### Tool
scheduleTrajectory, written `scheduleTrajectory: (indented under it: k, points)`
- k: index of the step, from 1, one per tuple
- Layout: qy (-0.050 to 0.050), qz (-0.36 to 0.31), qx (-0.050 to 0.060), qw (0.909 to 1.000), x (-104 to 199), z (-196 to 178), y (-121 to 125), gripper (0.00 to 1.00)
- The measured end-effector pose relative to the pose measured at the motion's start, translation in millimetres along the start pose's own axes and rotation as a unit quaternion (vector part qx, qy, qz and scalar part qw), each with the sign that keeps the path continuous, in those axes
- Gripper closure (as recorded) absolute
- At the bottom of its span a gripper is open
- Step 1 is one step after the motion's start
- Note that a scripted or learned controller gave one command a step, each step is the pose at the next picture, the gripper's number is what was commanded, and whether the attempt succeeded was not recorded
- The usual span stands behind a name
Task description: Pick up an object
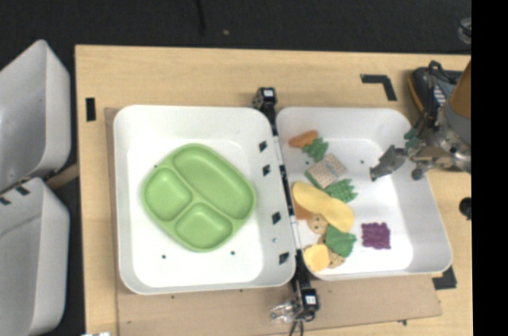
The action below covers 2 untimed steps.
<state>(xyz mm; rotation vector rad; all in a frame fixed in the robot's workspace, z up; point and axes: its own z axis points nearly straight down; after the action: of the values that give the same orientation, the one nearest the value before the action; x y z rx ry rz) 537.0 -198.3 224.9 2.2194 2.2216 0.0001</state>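
Reading from the left, you see a glossy green plastic tray [199, 196] with 3 rounded wells lying in the left bin [135, 263], untouched. Next, the right bin [425, 251] holds small toy foods: a smooth yellow banana [321, 205], a knobbly purple cluster [376, 235]. Nothing is lifted yet. At far right, the jaws [386, 165] hang over that bin; their state I cannot tell.

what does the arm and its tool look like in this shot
The arm enters at the view's right edge as a grey body with an orange band above the wrist and dark housing with black cabling beside it. The tool is a small grey metal piece with angular, dull-finished fingers reaching out over the right bin. No printed markings are legible on either at this resolution.
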Motion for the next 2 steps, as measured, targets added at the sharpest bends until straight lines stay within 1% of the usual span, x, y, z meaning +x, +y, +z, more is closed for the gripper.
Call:
scheduleTrajectory:
  k: [1,2]
  points:
    - [0.002,0.001,0.005,1.0000,47,91,-51,0.00]
    - [0.001,-0.002,0.001,1.0000,106,100,-47,0.00]
